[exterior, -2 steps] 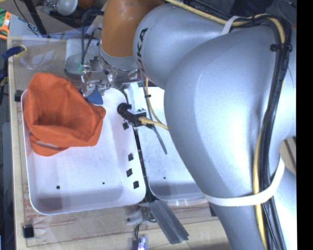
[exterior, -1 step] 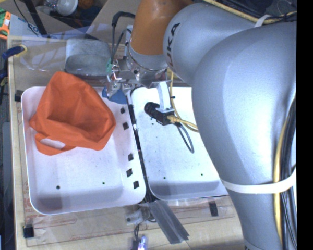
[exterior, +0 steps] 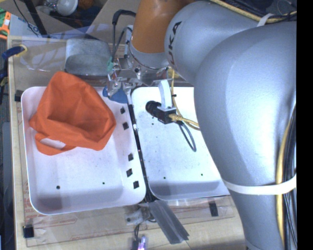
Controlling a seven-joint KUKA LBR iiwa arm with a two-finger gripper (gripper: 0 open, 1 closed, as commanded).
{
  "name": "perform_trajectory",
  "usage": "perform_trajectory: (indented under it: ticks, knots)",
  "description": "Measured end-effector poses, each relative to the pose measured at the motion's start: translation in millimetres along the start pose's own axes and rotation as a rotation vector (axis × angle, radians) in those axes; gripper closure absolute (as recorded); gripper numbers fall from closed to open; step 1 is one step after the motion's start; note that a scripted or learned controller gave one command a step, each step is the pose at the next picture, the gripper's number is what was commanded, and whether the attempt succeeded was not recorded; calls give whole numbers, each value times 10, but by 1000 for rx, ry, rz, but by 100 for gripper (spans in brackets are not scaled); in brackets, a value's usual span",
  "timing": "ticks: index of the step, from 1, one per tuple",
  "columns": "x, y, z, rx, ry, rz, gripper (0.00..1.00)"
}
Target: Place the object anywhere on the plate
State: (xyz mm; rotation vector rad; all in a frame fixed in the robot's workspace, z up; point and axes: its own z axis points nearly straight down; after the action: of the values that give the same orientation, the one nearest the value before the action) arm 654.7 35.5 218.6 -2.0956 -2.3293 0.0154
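Claw (exterior: 116, 83): at the far end of the 2 bins, over the seam between them, just beside the grey plate (exterior: 86, 61).
Claw state: we cannot tell how far open it is, or whether it has hold of anything.
Orange cloth (exterior: 73, 113): crumpled in the far half of the left bin (exterior: 68, 191), near the claw.
Plate: on the bench just behind the left bin's far rim.
Blue bit (exterior: 110, 92): right under the claw; we cannot tell what it is.
Arm (exterior: 240, 87): covers the right bin's (exterior: 167, 181) right side.
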Motion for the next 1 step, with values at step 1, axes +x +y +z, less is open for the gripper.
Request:
perform_trajectory:
  ticks: [1]
  knots:
    - [3, -8, -74, 5, 0, -4, 100]
